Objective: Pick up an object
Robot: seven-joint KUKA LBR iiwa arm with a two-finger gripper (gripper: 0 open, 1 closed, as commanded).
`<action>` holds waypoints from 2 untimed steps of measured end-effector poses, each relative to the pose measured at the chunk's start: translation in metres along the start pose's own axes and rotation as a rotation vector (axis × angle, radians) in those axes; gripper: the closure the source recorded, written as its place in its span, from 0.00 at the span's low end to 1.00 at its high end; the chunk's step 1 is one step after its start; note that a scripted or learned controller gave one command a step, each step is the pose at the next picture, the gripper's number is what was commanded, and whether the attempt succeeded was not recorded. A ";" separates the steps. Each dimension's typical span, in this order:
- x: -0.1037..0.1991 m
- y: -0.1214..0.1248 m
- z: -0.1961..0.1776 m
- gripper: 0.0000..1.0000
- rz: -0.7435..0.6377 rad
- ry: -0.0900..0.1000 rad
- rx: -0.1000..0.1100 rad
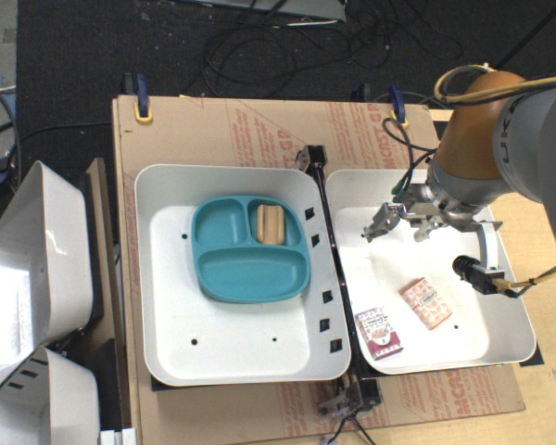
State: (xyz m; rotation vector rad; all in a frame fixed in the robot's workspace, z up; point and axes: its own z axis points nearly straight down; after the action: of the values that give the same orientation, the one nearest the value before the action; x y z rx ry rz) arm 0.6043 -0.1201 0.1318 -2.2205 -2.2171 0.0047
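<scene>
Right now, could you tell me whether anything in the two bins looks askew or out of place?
Nothing looks spilled or damaged. The two small packets lie at different slants in the right bin, and the teal plate with its wooden block sits slightly turned in the left bin.

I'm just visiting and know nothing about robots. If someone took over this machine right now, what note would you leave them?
Pincer: above the back of the right white bin, holding nothing that I can see; whether it is open or shut I cannot tell.
Things: a pink patterned flat packet and a white-and-maroon small packet lie in the right bin, near its front. A teal divided plastic tray with a tan wooden block in its upper right compartment sits in the left white bin.
Done: nothing lifted.
Left: grasp and lift one object.
</scene>
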 end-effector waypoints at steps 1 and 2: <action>0.001 -0.001 0.042 0.00 0.000 0.000 0.000; 0.001 0.001 0.029 1.00 0.001 -0.001 -0.006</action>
State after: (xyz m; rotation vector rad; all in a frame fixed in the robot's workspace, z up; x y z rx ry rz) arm 0.6050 -0.1195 0.1026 -2.2253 -2.2194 -0.0010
